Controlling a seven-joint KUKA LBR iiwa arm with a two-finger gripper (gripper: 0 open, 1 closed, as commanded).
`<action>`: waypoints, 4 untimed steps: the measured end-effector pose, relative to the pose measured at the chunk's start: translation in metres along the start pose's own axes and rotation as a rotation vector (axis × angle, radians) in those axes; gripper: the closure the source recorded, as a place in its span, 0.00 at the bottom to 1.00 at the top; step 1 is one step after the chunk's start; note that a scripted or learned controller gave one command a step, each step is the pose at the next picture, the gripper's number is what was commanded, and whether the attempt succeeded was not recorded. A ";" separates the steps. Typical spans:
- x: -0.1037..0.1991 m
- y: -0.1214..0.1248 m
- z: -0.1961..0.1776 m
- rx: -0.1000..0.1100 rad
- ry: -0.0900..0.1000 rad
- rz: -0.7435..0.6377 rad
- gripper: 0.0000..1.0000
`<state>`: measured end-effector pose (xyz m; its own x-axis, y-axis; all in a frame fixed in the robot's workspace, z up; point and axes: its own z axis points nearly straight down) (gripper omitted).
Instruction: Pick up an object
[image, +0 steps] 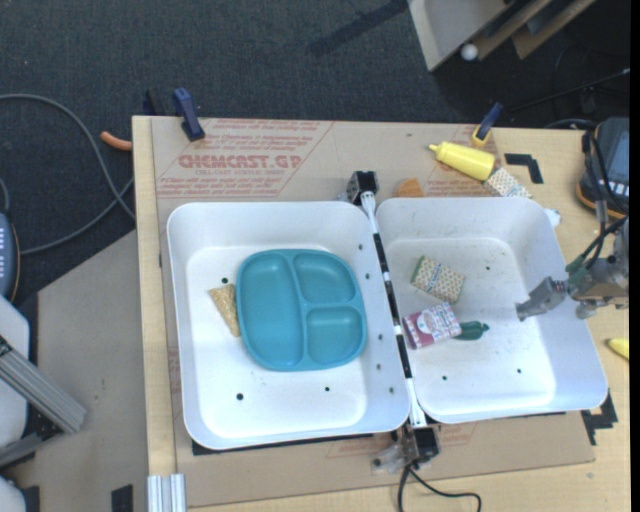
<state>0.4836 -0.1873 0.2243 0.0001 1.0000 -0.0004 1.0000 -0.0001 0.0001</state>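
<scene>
Nearest edge: a black clip (412, 447) is seen at the near end of the seam between the bins, apparently fitted to keep the two locked side by side. A matching one (362, 185) is fitted at the far end.

Left bin (300, 405): most of the floor is taken up by a teal divided plate (300, 308). A tan cracker-like piece (224, 305) is tucked at its left edge, partly under the rim, so it is judged a poor pick.

Right bin (500, 385): three small items are grouped left of centre.
- patterned packet (438, 279), lying flat on the far side
- pink packet (430, 326), just near of it, close to the seam wall
- green piece (472, 331), touching the pink packet's right end

The gripper (530, 303) is positioned low at the bin's right side, apart from all three items, with nothing seen in it. Jaw state cannot be told at this resolution.

Judgement: the approach is in hand and no grasp is made yet. The patterned packet is rated the cleanest target, since it sits clear of the wall. The pink packet risks a wall clash.

Outside the bins, a yellow bottle (462, 157) is left on the bench (250, 160) at far right. Blue clamps (187, 112) are fixed to the far edge, presumably to pin the board.
</scene>
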 end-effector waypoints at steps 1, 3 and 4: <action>0.051 0.013 0.140 0.000 0.000 -0.001 0.00; 0.079 0.129 0.139 -0.001 0.000 -0.002 0.00; 0.086 0.179 0.140 0.014 -0.001 -0.002 0.00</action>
<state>0.6621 -0.1016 0.0843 -0.0015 1.0000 -0.0010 0.9999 0.0015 -0.0140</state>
